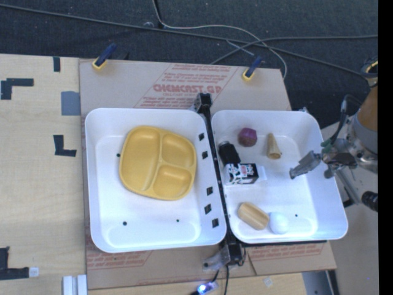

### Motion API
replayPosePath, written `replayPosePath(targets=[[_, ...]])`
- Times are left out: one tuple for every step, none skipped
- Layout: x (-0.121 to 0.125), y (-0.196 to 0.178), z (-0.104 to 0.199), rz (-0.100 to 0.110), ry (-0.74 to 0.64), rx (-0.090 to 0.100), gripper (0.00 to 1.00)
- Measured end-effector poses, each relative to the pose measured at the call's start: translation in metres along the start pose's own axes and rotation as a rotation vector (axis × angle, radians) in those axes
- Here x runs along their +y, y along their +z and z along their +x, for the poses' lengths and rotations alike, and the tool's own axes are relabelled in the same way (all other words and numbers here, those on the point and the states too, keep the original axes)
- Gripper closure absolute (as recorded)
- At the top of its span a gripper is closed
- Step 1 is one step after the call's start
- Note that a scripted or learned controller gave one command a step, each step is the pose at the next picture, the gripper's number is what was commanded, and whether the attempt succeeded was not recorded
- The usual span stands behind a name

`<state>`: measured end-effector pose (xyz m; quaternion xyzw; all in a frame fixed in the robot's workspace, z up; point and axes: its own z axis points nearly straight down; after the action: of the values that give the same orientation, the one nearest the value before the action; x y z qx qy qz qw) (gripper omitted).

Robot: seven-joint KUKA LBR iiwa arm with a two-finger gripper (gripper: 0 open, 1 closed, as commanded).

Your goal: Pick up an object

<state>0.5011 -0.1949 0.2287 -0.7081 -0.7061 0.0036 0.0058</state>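
The right bin (319,217) holds several small items. A purple ball (247,136) and a tan cone (272,145) lie at the back. A black block (228,153) and a black-and-white carton (244,173) sit by the divider. A tan bread roll (253,216) and a white egg (279,223) lie at the front. My gripper (313,169) hovers over the bin's right side, open, with nothing between its fingers. It is to the right of the cone and the carton, touching neither.
The left bin (104,226) holds a yellow divided plate (157,162). A black clip rail (212,183) joins the two bins. The arm's orange band (370,108) is at the right edge. Cables cross the dark floor behind the bench.
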Motion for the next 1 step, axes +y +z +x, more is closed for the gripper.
replayPosePath(targets=[[0.0022, -0.0049, 0.0004, -0.009, -0.004, -0.002, 0.00]])
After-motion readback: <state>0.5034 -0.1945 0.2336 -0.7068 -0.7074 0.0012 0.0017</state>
